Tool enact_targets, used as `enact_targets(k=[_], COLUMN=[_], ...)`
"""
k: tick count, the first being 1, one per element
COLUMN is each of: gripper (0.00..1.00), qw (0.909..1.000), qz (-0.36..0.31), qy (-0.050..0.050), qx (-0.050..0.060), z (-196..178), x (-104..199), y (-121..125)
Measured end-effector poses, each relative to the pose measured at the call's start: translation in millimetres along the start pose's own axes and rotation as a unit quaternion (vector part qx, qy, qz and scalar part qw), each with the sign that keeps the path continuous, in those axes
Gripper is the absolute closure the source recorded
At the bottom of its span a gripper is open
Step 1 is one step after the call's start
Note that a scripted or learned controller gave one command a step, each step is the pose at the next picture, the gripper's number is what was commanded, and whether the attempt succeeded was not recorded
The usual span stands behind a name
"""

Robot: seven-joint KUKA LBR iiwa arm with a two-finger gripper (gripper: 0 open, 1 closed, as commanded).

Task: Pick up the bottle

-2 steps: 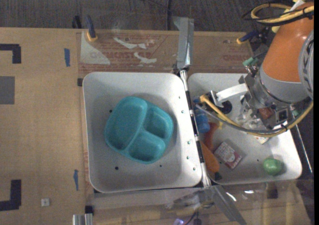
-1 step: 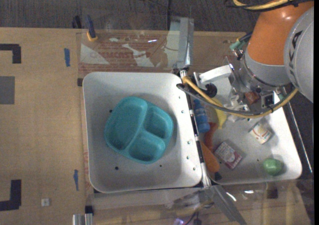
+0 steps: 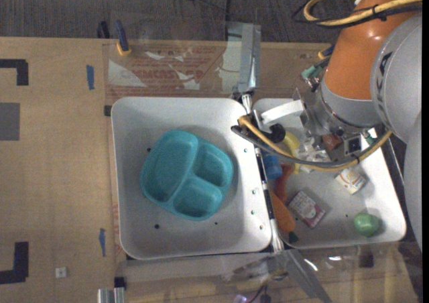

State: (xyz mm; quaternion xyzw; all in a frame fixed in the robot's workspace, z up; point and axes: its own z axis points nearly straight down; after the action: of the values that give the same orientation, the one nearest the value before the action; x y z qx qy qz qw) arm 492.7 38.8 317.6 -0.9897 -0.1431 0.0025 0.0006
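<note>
My gripper (image 3: 316, 142) reaches down into the right bin (image 3: 389, 228), near its back left part, and the wrist and cables hide most of it. Just below it lies a clear, glassy item (image 3: 305, 155) that may be the bottle; whether the gripper touches it I cannot tell. A small white container with an orange label (image 3: 350, 179) lies a little to the right of the gripper, apart from it.
The right bin also holds a yellow item (image 3: 292, 142), a blue item (image 3: 271, 166), an orange item (image 3: 283, 209), a pink packet (image 3: 307, 208) and a green ball (image 3: 366, 222). A teal divided plate (image 3: 188, 174) sits in the left bin (image 3: 134, 120).
</note>
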Motion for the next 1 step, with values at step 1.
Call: enact_targets(k=[1], gripper=[1.0], qw=[0.999], qz=[0.045], qy=[0.002], qx=[-0.001], z=[23.8], x=[11.5], y=[-47.8])
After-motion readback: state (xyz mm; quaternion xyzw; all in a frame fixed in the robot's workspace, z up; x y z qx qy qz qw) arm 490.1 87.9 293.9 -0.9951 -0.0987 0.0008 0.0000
